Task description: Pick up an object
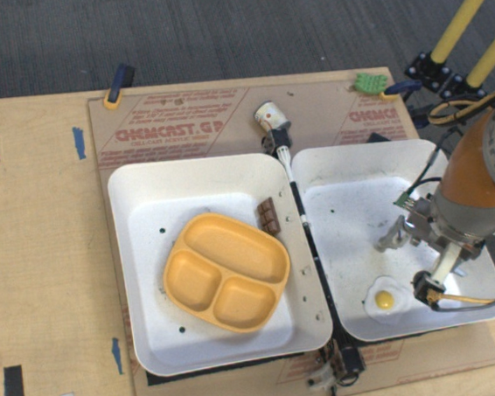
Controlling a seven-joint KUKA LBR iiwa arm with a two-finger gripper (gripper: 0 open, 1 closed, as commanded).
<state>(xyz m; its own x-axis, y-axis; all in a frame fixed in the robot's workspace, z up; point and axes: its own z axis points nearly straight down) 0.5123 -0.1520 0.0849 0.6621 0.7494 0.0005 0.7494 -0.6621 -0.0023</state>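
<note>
The fried egg (384,299), at seven o'clock in the right bin (354,203), looks light, flat and rubbery, so pinch its rim; I cannot tell the state of the gripper (392,239).

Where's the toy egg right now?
The toy egg lies in the white bin on the camera view's right, in its near left corner, across the divide from the yellow tray in the other bin.

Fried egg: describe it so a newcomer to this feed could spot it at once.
Find the right white bin, where the arm reaches in. At its near left corner lies the fried egg. It is small and flat, white with a round yellow yolk, unlike the big all-yellow divided tray next door.
</note>
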